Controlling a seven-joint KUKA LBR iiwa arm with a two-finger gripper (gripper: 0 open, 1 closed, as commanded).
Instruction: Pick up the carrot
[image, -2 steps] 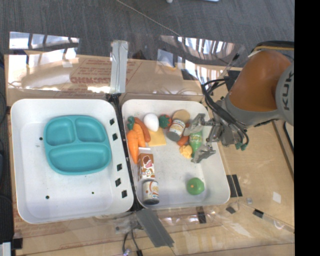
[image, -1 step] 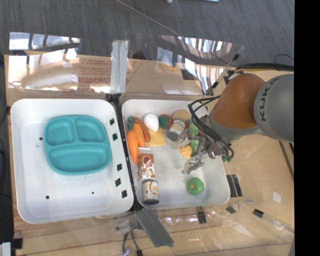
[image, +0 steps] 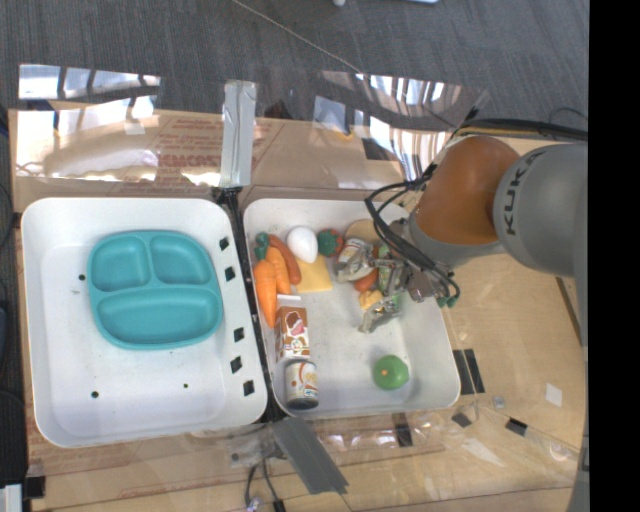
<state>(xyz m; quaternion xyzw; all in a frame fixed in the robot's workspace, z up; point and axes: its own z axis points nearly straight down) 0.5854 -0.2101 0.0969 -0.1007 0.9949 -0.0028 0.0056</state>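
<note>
The carrot (image: 266, 288) lies against the right bin's (image: 430, 385) left wall, just left of the can (image: 296, 358), while the gripper (image: 383, 308) hangs well right of it, grip unreadable, so reaching it means crossing leftward.

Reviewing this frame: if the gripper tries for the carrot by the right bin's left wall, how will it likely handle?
The carrot looks stiff and tapered, so the gripper may slip toward its thin end. Its rounded body could roll if nudged. The bin wall and can probably crowd any grasp.
</note>
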